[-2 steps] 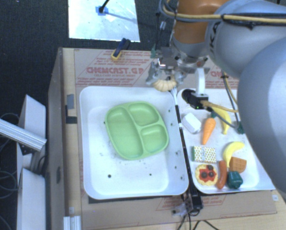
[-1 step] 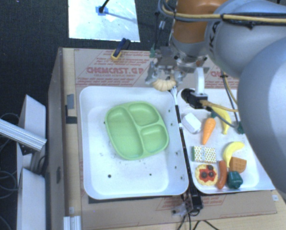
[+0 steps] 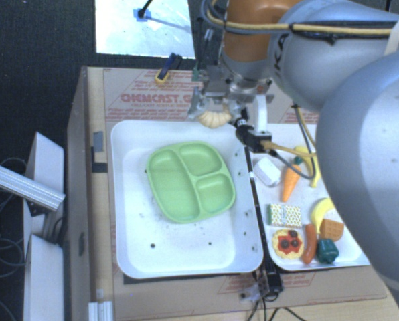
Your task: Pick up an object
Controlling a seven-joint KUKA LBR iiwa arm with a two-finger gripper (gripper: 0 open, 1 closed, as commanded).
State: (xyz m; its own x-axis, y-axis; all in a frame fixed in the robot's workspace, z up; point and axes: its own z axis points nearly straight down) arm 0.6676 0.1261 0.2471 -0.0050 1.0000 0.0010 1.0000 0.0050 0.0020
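My gripper (image 3: 216,111) hangs over the far rim of the left bin (image 3: 136,246), under the arm's orange band. A beige croissant-shaped toy (image 3: 215,118) sits directly beneath it, between a grey finger on its left and a dark finger on its right, and it looks lifted just above the rim. A green divided plate (image 3: 191,181) lies in the middle of the left bin, nearer the camera than the gripper.
The right bin (image 3: 360,262) holds several toy foods: a carrot (image 3: 290,182), a white block (image 3: 266,172), a checkered piece (image 3: 284,214), a small pizza (image 3: 288,243) and a teal piece (image 3: 327,251). The arm's bulk covers that bin's right side.
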